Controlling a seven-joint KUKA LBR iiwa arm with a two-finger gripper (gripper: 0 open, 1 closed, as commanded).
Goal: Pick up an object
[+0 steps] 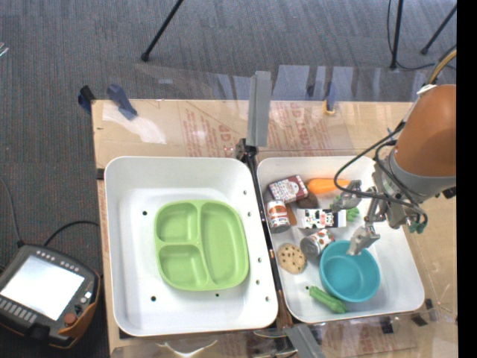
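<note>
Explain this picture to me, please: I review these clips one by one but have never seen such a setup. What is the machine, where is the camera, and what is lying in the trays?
One camera looks down at a slant on a bench with two shallow white bins. The grey and orange shape at the right is a robot arm; its claw hangs over the right bin, just above a blue bowl. Nothing is visibly held in it. The left bin holds a green divided plate. Besides the bowl, the right bin holds toy food: a cookie, a carrot, small cans, a brown packet and a green vegetable. The task is to pick up any one object.
</note>
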